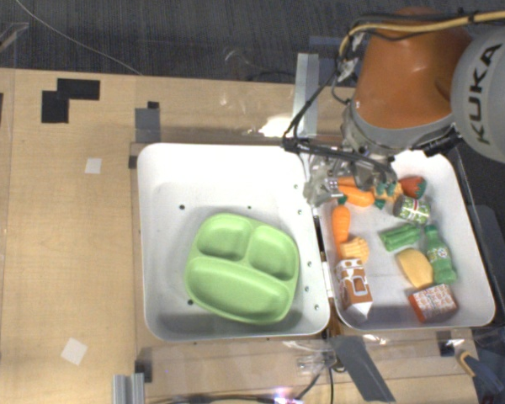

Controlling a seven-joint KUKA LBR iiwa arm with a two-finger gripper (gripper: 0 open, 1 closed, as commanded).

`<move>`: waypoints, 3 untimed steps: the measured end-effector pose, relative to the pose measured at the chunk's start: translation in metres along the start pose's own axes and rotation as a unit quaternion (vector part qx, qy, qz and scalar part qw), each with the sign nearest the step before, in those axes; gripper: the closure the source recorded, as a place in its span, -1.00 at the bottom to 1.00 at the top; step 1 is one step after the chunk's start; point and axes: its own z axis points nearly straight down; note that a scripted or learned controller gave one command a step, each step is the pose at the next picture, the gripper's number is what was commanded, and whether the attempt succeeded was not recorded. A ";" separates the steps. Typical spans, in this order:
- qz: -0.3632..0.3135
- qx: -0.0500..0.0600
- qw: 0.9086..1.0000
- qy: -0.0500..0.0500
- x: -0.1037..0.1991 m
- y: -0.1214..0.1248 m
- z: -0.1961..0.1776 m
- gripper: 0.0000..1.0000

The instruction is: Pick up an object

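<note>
Over right bin (pixel 475 297), tool (pixel 353 179) low beside carrot (pixel 341 221); finger state impossible to tell. Reaching step. Next: lower, pinch carrot, lift.

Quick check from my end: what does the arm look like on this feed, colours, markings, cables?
The arm has a grey shell with black KUKA lettering and a wide orange band above the wrist. Yellow and black cables loop over the band's top. Below it sits dark metal gripper hardware.

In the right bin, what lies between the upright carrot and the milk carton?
In the camera view, a small yellow-orange toy food piece lies between the carrot and the milk carton, near both of them.
</note>
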 end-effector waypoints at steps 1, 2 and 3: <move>-0.043 0.003 0.999 -0.003 -0.059 -0.051 -0.049 1.00; -0.045 0.002 0.999 -0.008 -0.061 -0.048 -0.062 1.00; -0.043 0.002 0.999 0.002 -0.056 -0.062 0.006 1.00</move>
